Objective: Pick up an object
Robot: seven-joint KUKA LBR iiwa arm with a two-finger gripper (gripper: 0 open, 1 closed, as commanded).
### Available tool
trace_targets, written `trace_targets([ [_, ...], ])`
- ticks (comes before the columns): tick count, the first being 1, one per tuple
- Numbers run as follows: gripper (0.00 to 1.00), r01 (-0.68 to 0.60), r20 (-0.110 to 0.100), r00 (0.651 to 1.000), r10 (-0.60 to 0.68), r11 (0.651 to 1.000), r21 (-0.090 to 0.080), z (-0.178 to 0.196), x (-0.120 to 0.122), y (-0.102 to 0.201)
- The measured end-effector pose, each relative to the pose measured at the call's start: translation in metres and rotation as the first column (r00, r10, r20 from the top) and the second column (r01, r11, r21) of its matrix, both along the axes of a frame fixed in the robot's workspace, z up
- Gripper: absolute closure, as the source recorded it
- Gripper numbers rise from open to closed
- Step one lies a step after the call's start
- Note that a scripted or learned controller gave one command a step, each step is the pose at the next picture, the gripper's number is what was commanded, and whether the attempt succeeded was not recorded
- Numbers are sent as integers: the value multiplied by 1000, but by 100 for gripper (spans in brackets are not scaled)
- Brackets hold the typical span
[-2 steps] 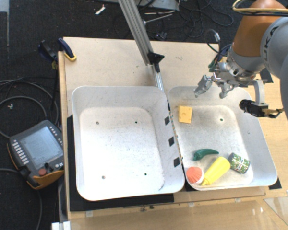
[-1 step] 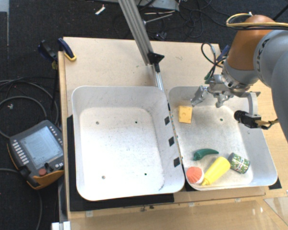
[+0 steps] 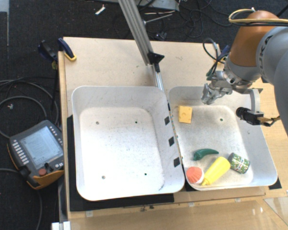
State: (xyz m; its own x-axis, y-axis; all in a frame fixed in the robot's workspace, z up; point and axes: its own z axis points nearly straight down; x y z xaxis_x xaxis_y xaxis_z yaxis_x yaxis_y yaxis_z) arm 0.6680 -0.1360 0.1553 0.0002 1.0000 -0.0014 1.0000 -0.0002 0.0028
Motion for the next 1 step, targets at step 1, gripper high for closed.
trace_targets([
  [1, 100, 1, 4, 1000, -1, 1000, 0, 62, -5, 0],
])
